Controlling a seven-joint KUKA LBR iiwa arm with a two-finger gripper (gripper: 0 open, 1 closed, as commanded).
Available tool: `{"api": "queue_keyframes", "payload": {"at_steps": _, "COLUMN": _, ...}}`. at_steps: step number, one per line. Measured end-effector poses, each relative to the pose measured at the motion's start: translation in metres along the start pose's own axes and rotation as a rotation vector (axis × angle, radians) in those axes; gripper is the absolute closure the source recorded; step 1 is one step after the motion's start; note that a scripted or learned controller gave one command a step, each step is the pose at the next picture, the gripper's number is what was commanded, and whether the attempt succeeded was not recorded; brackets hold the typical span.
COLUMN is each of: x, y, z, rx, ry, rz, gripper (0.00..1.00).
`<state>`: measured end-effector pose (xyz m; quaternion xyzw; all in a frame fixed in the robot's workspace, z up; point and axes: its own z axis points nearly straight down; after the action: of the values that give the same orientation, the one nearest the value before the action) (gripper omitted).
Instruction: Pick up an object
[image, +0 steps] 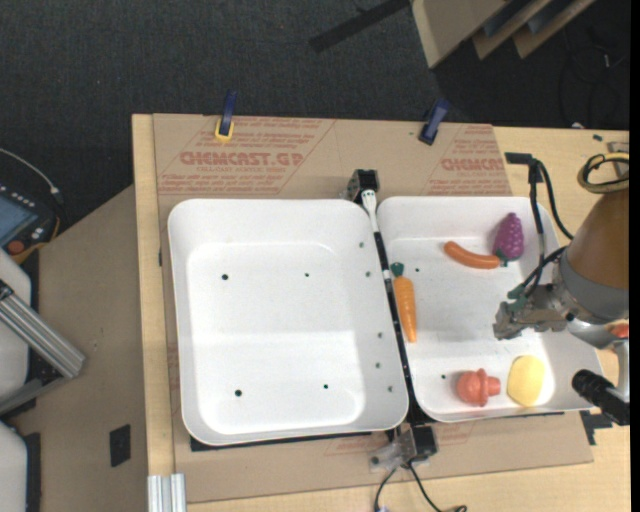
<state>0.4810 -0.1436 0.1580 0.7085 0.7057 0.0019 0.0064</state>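
The right bin (440, 225) holds an orange carrot (404, 308) along its left wall, a red-orange chili (470, 256) and a purple grape bunch (509, 236) near the back, a red toy fruit (477, 387) and a yellow lemon (527, 380) at the front. My gripper (512, 326) hangs low over the bin's right side, a little above the lemon and well below the grapes. Nothing shows between its dark fingertips.
The left bin (190, 300) lies beside the right one, with a black divider clamp (363, 186) at the back. Cables (540, 200) run along the right bin's far right. Blue clips (433, 122) hold the cardboard base.
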Motion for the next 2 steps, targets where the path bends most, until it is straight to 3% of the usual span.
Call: {"api": "queue_keyframes", "payload": {"at_steps": 2, "x": -0.001, "y": 0.001, "z": -0.020, "rx": -0.006, "ry": -0.004, "rz": 0.001, "gripper": 1.00}}
